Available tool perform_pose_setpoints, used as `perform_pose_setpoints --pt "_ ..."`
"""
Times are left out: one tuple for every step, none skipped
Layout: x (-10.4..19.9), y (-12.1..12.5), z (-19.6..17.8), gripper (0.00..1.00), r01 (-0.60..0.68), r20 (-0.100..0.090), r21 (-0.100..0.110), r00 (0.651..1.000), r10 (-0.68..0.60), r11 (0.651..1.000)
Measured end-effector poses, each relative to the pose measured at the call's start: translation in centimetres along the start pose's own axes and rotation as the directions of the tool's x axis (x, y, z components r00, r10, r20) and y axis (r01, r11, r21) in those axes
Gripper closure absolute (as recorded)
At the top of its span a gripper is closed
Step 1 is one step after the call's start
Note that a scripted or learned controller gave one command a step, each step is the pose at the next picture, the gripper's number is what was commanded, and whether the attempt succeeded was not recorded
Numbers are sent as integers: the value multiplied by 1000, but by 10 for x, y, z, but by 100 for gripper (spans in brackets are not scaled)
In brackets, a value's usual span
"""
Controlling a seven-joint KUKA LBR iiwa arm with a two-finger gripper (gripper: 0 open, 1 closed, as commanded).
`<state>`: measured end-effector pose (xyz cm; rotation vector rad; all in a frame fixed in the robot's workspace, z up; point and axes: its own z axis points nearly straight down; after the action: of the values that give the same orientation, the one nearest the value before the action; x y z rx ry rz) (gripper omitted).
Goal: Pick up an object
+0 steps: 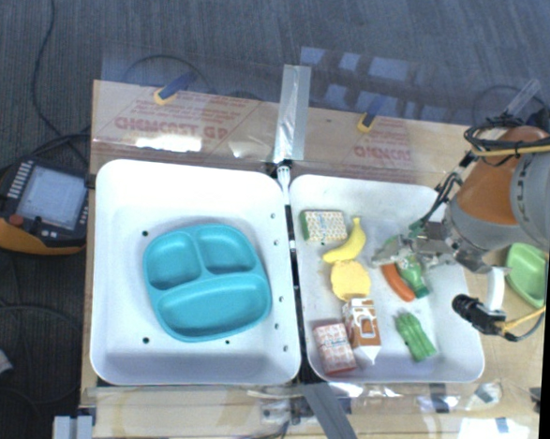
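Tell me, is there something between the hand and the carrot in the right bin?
Nothing visible stands between them. The hand is directly over the carrot, next to a green piece. The banana lies apart, to the left in the camera view.

The grey arm (521,198) reaches in from the right, its claw (406,251) lowered, finger state seemingly too blurred to tell.

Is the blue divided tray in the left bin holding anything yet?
Empty. The blue tray lies flat in the left bin with all three compartments bare.
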<state>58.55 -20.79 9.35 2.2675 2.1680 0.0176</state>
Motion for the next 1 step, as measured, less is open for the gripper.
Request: perform_pose_setpoints --pt "-3 3 -12 100 -2 6 -12 1000 2 1000"
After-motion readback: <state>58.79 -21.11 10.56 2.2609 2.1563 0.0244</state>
